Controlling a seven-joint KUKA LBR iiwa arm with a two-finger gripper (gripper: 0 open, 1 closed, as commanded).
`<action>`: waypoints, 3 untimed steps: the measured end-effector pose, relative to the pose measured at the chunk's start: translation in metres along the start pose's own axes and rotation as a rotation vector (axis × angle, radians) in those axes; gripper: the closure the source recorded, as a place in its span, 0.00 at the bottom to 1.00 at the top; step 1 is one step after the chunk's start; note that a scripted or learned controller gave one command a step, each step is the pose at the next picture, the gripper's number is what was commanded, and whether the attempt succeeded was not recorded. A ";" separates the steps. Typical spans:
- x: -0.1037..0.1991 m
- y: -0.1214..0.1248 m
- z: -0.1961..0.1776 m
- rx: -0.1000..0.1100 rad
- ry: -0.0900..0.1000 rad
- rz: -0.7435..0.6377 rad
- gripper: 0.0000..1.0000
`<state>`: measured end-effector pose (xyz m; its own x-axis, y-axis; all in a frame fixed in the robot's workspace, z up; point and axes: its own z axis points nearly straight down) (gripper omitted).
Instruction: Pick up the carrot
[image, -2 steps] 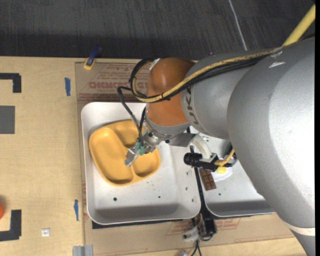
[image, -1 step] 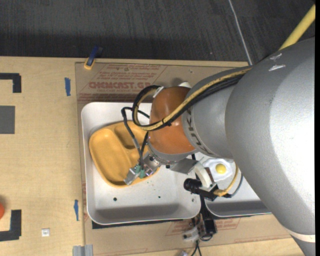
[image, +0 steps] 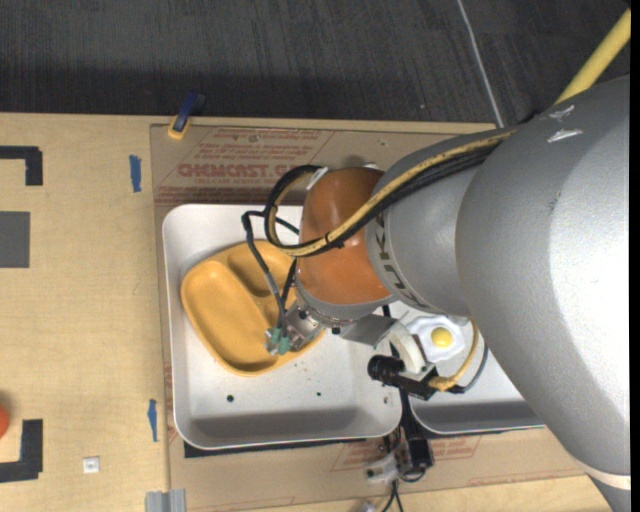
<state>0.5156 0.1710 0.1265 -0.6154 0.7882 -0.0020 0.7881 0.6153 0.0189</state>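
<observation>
My gripper (image: 292, 330) reaches down into the left white bin (image: 200, 420), mostly hidden under the orange wrist band (image: 340, 250) and the big grey arm (image: 520, 280). Its tip sits at the near right edge of a yellow bowl-shaped dish (image: 228, 310) that lies in the bin's left half. A small green bit (image: 278, 342) shows right at the tip, over the dish's rim; I cannot tell what it is. No clearly orange carrot body can be made out around the tip.
A toy fried egg (image: 440, 338) lies in the right bin (image: 490, 415), just beside the wrist. The arm covers most of the right bin and the back of the left one. Cardboard (image: 80, 300) surrounds the bins.
</observation>
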 end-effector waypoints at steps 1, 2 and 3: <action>-0.004 -0.015 -0.082 0.018 -0.002 0.345 1.00; -0.054 -0.012 -0.165 0.018 -0.004 0.559 1.00; -0.054 -0.012 -0.164 0.019 -0.004 0.559 0.00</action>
<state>0.5368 0.1193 0.2908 -0.1038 0.9946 -0.0005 0.9946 0.1038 0.0003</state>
